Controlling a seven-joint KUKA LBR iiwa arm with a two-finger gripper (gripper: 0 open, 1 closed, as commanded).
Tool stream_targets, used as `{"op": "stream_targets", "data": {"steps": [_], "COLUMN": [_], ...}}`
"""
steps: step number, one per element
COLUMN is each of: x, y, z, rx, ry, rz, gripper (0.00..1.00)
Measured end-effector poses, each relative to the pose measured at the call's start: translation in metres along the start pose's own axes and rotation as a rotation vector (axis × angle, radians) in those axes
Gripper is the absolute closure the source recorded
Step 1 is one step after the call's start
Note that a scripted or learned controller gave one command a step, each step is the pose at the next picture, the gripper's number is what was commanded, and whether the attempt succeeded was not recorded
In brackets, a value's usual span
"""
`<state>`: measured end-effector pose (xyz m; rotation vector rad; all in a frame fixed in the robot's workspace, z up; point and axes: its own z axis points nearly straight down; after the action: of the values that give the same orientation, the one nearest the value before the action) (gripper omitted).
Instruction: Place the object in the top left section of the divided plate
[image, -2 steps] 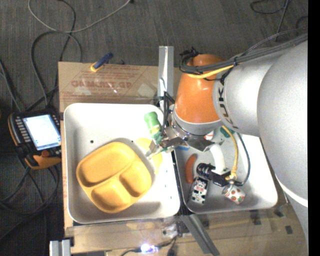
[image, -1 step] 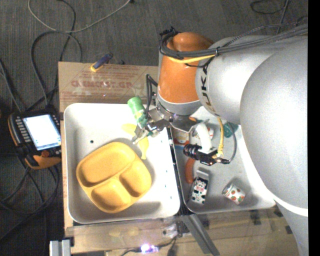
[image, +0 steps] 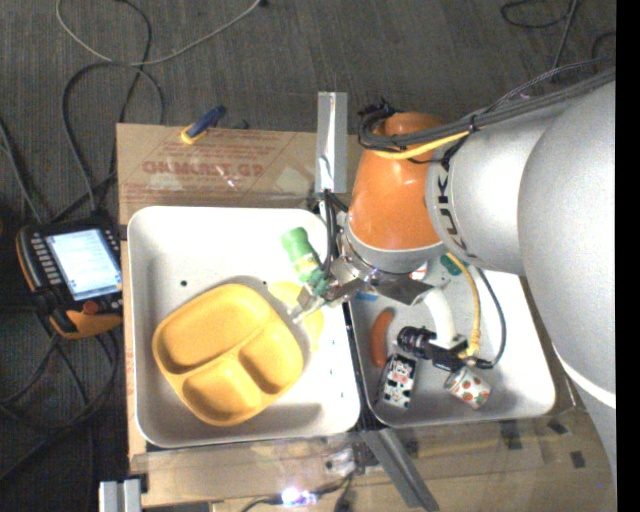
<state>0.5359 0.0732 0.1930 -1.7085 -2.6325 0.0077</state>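
So the object here looks like the little green thing (image: 297, 247) up near the top right of the left bin (image: 145, 330), a green cylinder-ish piece that runs down toward the gripper (image: 322, 285). There's also something pale yellow (image: 290, 293) just below it, touching the plate's upper right rim. Can't tell if that's part of the same toy (could be a plastic corn cob or veggie) or a separate item.

The gripper sits right at the lower end of the green piece, and it looks like the fingers are closed around it, with green showing between them. I'd say it has it, but the view is tight there.

My guess on handling: it's light hollow plastic, stiff, a bit slick, not fragile. Rounded shape means it could roll or pivot if pinched off-center, so a hold across the middle of the body would be safer than at the tip, where it is now.

The divided plate (image: 228, 350) is yellow, three sections, sitting tilted in the middle of the left bin. The target section is just beside the gripper, so not much travel needed.

Further out: the right bin (image: 535, 385) has an orange-red piece (image: 380, 335), a black and white carton (image: 398, 382) and a small spotted cup (image: 470, 387). A tablet-style pendant (image: 75, 262) lies off to the left, and cardboard (image: 215, 170) sits behind the bins.
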Motion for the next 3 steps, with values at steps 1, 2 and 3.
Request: {"op": "stream_targets", "data": {"steps": [1, 2, 3], "x": [0.008, 0.044, 0.039], "y": [-0.028, 0.021, -0.025], "z": [-0.030, -0.014, -0.006], "rx": [0.000, 0.000, 0.001], "ry": [0.000, -0.001, 0.000], "rz": [0.249, 0.179, 0.085], "gripper": [1.00, 1.00, 1.00]}}
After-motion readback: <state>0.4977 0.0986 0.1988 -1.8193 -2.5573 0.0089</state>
